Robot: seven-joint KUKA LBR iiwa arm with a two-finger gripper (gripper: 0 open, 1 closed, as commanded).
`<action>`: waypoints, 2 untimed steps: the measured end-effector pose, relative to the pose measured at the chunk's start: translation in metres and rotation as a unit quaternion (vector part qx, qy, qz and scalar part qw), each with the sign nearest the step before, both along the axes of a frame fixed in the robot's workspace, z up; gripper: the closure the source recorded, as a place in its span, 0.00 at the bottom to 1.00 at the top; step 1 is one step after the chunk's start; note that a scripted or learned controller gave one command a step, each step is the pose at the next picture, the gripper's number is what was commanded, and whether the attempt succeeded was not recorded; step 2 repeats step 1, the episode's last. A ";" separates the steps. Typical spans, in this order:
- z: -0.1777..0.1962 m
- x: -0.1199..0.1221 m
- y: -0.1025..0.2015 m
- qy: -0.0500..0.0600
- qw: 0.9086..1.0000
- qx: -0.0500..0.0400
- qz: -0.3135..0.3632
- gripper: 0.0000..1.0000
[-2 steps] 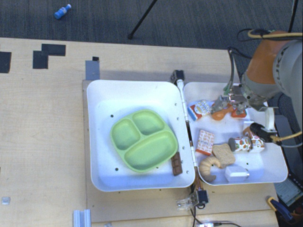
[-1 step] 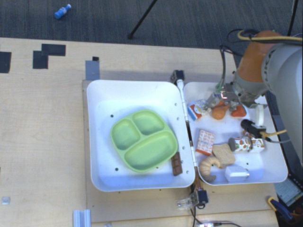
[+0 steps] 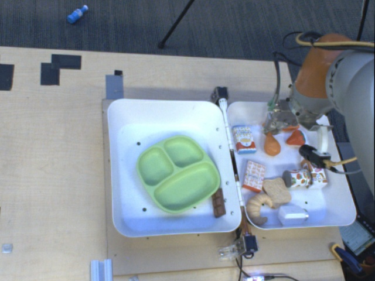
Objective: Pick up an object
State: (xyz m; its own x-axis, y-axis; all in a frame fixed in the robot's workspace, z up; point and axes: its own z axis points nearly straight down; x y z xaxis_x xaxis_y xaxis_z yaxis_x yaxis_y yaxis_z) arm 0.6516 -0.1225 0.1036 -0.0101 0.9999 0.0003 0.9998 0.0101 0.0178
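A pale wooden desk (image 3: 53, 174) fills most of the camera view, and beyond its far edge lies dark grey ribbed carpet (image 3: 234, 16) with a small blue plastic bottle (image 3: 77, 14) on it and a thin black pole (image 3: 183, 14) slanting across. Black tape patches (image 3: 58, 68) mark the desk near its far left edge. Two shallow white bins sit side by side toward the desk's right side. The left white bin (image 3: 126, 215) holds a green three-compartment plastic plate (image 3: 179, 173), with a small brown bar (image 3: 218, 204) beside the plate's near right corner. The right white bin (image 3: 340, 212) holds a clutter of small things: a white snack packet with red print (image 3: 244, 139), an orange rounded toy (image 3: 272, 146), a red wedge-shaped piece (image 3: 296, 137), a red-and-white checked packet (image 3: 254, 176), a tan toast-shaped piece (image 3: 276, 191), a tan croissant-shaped toy (image 3: 258, 206) and a white flat block (image 3: 292, 216). The grey arm with its orange band (image 3: 319, 63) reaches over the far right corner of that bin, and the tool (image 3: 280, 122) hangs just above the orange rounded toy; how far it is open cannot be told, and nothing is visibly gripped in it.
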 end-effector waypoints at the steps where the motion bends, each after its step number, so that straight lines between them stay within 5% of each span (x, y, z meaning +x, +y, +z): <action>1: 0.100 -0.010 0.084 0.006 1.000 0.000 -0.002 1.00; 2: 0.100 -0.010 0.084 0.006 1.000 0.000 -0.002 1.00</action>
